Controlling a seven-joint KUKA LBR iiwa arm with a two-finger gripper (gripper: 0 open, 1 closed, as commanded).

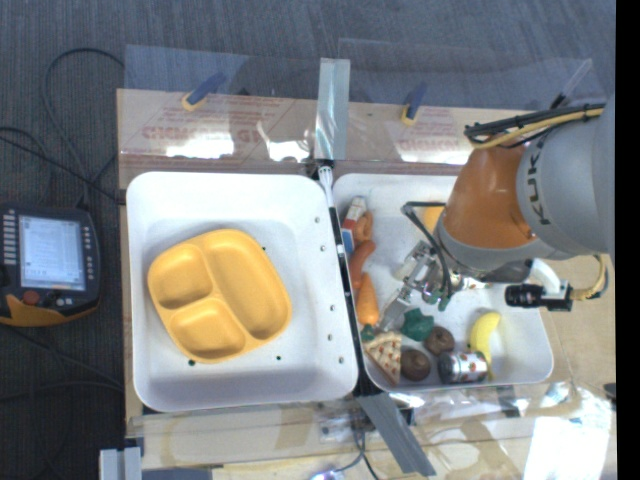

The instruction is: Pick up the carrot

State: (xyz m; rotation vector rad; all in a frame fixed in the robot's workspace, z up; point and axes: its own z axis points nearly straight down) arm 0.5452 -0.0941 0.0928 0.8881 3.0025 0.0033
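Note:
The carrot lies along the left wall of the right bin, orange and tapered, pointing toward the back. My gripper hangs just right of it, low over the bin floor, slanted down to the left from the orange-banded wrist. Its metal fingers stand beside the carrot, and nothing shows between them. A green vegetable sits just below the fingertips.
Around the carrot lie a red-and-orange piece, a yellow banana, brown round items, a can and a patterned item. The left bin holds a yellow divided plate. A tablet lies far left.

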